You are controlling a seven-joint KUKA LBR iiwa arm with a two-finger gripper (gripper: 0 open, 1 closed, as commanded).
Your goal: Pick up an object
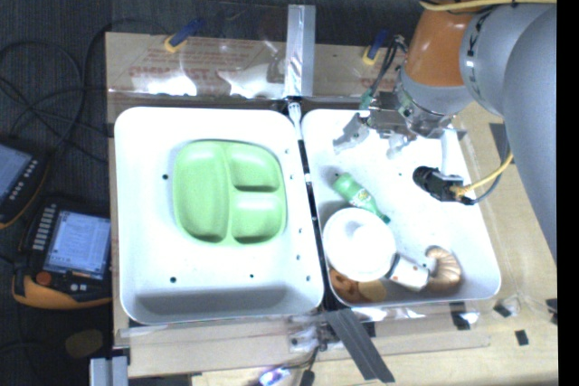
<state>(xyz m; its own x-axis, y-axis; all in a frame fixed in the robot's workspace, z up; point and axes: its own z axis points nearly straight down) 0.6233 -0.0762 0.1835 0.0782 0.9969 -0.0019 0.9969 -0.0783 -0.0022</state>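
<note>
Claw point(373, 134) hangs with fingers apart and nothing between them, over the right bin point(479, 221) near the tabletop's far edge. Just nearer lies 1 small green bottle point(355, 192), beside a white bowl point(359, 242); likely light, stiff, slippery, best pinched across its body.

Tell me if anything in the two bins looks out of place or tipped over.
Mostly no. The small green plastic bottle lies on its side in the right white bin, beside the round white bowl. The green divided plate sits flat in the left white bin.
</note>
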